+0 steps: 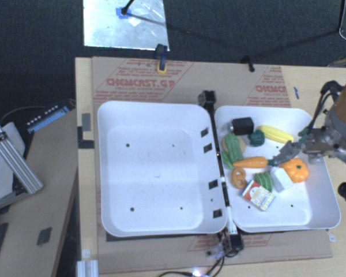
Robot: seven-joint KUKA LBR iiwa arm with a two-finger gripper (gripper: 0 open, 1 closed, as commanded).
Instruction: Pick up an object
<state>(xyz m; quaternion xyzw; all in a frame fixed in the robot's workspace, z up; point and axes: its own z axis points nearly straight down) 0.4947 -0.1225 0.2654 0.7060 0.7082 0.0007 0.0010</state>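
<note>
Where the bins (161, 120) sit, the board (141, 79) reads "CHEMCAST GP".

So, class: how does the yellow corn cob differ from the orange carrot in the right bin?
The corn cob is yellow and lies near the bin's far wall. The carrot is orange, tapers to a point and lies mid-bin beside the claw. Both are long toy vegetables lying flat.

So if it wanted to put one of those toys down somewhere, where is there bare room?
The left bin offers bare floor from wall to wall. In the right bin, the near strip is free, in front of the red-and-white packet and the orange pumpkin. The middle is crowded around the carrot, where the gripper reaches.
</note>
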